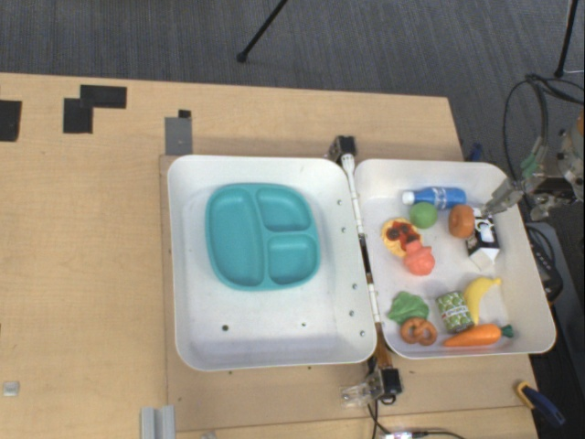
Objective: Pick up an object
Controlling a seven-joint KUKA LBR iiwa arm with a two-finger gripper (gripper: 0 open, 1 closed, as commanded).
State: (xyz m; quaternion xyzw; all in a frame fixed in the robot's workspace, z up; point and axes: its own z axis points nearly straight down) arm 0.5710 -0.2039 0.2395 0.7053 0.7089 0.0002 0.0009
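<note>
Blue bottle (435, 197), white label, writing unreadable; green can (453, 310) likewise.

My one camera sat fixed high above the bench (82, 273), looking down at a slant. It stood far enough back to take in both white bins, the left bin (187, 273) and the right bin (530, 291), side by side, with a strip of grey carpet (137, 16) along the top.
</note>
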